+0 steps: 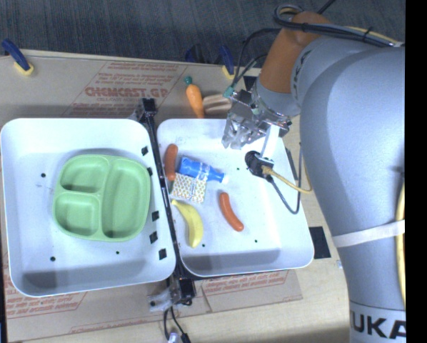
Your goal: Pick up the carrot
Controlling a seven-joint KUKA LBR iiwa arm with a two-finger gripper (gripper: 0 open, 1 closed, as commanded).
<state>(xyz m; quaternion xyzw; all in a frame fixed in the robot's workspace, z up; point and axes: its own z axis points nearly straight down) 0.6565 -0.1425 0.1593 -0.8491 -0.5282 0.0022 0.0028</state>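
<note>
Two shallow white bins (28, 191) filled mid-frame; the orange carrot with green top (193, 98) lay beyond the right bin's upper rim, near the metal two-finger gripper (235, 140), whose grip I cannot tell.

Lit evenly and brightly from above. Glared softly off the white bins (28, 191), washing out their floors. Cast only faint shadows beneath the arm (356, 141). Looked slightly soft and grainy throughout.
</note>
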